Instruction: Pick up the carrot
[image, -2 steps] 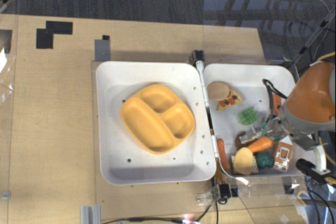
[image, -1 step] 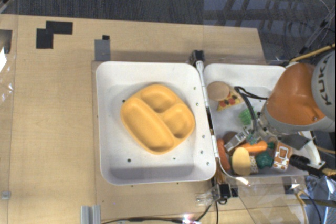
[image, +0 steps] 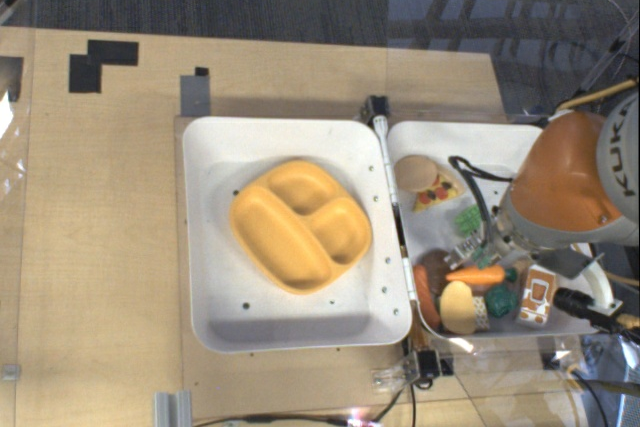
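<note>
Left of the gripper [image: 487, 253], the left bin [image: 215, 215] holds a yellow tray [image: 300, 225] with open floor around it. The carrot [image: 478, 275] lies just below the gripper among crowded items in the right bin [image: 510, 140]. The arm [image: 570, 175] hides the fingers; their state cannot be told.

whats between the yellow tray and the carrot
In the camera view, the white rims where the two bins meet lie between the yellow tray and the carrot, then a brown item beside the carrot.
</note>
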`<state>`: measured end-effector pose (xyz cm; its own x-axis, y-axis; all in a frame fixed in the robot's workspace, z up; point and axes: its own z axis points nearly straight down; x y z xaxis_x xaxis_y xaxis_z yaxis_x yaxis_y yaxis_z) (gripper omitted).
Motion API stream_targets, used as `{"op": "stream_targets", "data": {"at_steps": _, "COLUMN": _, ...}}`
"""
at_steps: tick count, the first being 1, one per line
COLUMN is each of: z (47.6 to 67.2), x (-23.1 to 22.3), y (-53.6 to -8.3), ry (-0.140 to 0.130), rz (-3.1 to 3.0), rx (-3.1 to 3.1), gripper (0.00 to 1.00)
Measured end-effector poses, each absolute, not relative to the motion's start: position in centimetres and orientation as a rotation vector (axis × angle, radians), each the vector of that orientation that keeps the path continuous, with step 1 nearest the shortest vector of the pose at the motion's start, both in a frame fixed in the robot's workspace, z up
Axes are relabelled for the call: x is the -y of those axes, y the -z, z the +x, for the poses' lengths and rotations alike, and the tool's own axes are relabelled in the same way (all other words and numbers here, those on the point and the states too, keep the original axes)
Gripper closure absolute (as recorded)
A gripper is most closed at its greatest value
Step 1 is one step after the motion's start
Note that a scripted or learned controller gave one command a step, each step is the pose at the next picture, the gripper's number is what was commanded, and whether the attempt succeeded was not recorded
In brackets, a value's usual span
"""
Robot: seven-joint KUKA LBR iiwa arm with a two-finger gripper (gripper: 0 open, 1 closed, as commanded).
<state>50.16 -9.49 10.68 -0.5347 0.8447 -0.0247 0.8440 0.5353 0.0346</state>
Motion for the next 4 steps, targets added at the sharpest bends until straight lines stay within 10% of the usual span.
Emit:
{"op": "stream_targets", "data": {"at_steps": 1, "z": 50.5, "x": 9.4, "y": -11.8, "ry": -0.035, "rz": 1.491, "rx": -2.715, "gripper": 1.0}}
{"op": "stream_targets", "data": {"at_steps": 2, "z": 50.4, "x": 9.4, "y": -11.7, "ry": -0.034, "rz": 1.492, "rx": -2.715, "gripper": 0.0}}
{"op": "stream_targets", "data": {"at_steps": 3, "z": 49.7, "x": 10.1, "y": -9.5, "ry": -0.017, "rz": 1.033, "rx": -2.937, "gripper": 0.0}}
{"op": "stream_targets", "data": {"at_steps": 4, "z": 50.2, "x": 10.0, "y": -10.8, "ry": -0.023, "rz": 1.028, "rx": -2.927, "gripper": 1.0}}
